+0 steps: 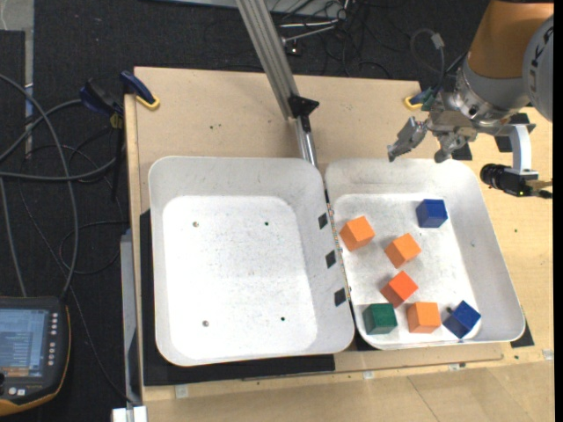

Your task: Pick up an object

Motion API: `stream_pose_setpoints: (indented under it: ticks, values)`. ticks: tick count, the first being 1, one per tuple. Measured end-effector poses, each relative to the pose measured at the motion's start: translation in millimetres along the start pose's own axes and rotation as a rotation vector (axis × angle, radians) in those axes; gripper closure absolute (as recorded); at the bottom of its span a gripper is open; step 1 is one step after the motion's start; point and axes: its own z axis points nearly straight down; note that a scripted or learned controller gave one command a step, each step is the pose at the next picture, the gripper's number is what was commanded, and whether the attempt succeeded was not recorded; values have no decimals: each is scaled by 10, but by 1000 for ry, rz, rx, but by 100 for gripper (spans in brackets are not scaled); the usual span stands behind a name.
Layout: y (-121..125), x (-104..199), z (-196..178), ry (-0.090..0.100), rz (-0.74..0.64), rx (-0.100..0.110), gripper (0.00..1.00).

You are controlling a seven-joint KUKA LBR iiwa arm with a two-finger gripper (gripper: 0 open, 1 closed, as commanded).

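Several cubes lie in the right bin. Orange cubes sit at the left, in the middle, below that and near the front. One blue cube rests toward the back right and another in the front right corner. A green cube sits at the front left. My gripper hangs above the bin's back rim, open, with nothing between its fingers. It is well behind and above the cubes.
The left bin lies beside the right one. A slanted metal pole runs down to the gap between the bins. Cables and a teach pendant lie left of the bench.
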Motion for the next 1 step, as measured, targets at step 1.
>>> stream_pose_setpoints:
  ticks: [1]
  values:
    - [4, 0, -4, -1, 0, -1, 0]
